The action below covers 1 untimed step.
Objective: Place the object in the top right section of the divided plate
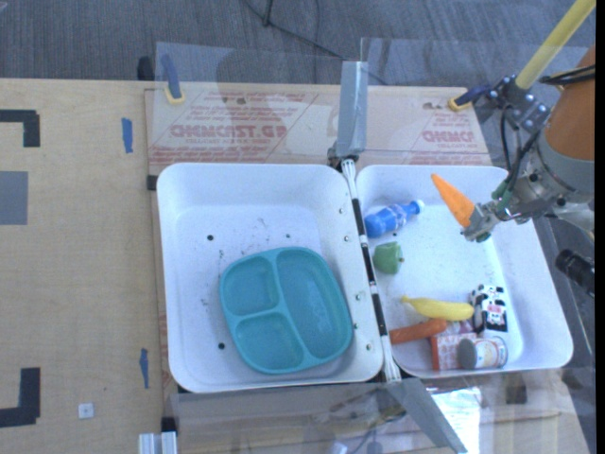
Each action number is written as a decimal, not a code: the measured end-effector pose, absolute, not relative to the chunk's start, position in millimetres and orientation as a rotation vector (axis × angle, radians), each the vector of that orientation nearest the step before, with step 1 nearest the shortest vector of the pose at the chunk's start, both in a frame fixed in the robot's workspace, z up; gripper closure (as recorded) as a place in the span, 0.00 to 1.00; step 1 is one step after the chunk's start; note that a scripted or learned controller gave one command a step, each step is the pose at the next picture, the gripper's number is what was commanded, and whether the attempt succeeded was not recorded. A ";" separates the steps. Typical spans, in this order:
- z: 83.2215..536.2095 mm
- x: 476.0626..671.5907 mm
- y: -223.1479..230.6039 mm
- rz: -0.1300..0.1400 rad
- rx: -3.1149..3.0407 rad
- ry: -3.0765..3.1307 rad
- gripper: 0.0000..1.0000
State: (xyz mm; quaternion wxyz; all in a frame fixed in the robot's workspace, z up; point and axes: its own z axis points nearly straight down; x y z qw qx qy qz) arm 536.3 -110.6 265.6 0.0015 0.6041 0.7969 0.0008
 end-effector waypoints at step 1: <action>237.7 520.4 -68.1 0.001 1.516 2.752 1.00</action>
